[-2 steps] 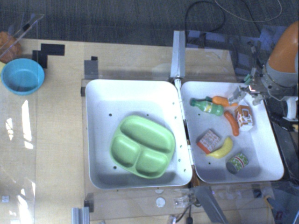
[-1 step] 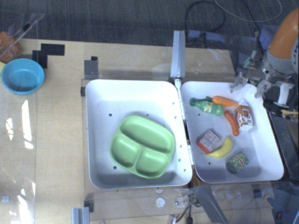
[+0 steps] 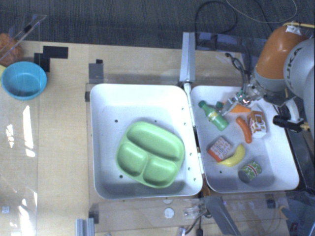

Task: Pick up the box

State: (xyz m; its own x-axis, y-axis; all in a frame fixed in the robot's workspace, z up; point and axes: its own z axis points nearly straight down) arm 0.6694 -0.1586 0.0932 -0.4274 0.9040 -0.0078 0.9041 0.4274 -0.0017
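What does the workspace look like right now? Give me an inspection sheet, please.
Surface: wooden bench bearing two white bins, left bin and right bin.
Job's things: small box lying in the right bin, touching the banana.
Clutter: green divided plate in the left bin; green bottle, sausage, carton, carrot and green can in the right bin.
Grippers: gripper low at the right bin's far edge, by the carrot and bottle, away from the box.
Cables: black cables looping behind the bins.
Surroundings: blue bowl at the bench's far left.
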